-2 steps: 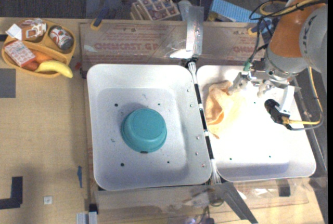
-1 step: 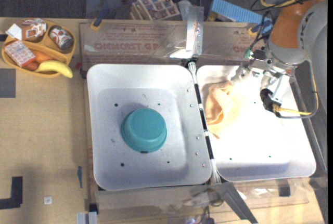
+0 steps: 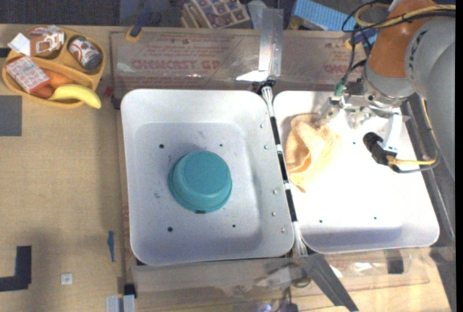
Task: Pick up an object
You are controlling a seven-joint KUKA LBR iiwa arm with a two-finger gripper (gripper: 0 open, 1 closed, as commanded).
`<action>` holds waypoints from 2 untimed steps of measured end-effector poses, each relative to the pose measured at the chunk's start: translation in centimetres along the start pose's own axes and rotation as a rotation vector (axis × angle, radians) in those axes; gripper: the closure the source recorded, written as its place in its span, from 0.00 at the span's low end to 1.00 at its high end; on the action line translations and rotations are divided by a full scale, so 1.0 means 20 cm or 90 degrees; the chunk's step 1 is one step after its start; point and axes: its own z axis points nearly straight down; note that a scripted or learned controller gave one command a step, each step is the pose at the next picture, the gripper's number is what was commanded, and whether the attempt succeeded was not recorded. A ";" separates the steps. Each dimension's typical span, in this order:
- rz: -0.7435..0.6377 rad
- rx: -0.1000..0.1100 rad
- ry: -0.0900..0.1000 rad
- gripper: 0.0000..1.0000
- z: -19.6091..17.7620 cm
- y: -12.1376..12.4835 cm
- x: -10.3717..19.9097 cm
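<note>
A crumpled pale-yellow cloth (image 3: 307, 148) lies in the right bin (image 3: 369, 209), bunched against its left wall in the far half. Its folds are soft and uneven, darker orange along the near-left edge, and its far-right corner rises to a point towards the gripper (image 3: 334, 104). The gripper hangs just above and beside that corner. Whether it touches the cloth cannot be told, nor whether it is parted or closed, since it is small and blurred against the white. Nothing lies between gripper and cloth, and the floor of this bin is bare white around them.

The grey arm (image 3: 434, 57) with its orange band (image 3: 394, 39) leans in over the far-right corner of the bin.

Across the divider, the left bin (image 3: 145, 122) holds one teal bowl (image 3: 201, 180), round and turned upside down near the middle, well apart from the cloth.

Behind both bins a flattened cardboard sheet (image 3: 188, 61) with faint red lettering lies along the far edge. On the tabletop (image 3: 58, 195) at the far left sits a yellow tray (image 3: 14, 79) with a banana (image 3: 76, 94) at its near rim, beside small packets and tins.
</note>
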 end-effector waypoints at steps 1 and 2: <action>-0.216 -0.004 0.000 0.00 -0.01 -0.21 0.03; -0.256 -0.005 -0.001 0.00 -0.01 -0.49 0.15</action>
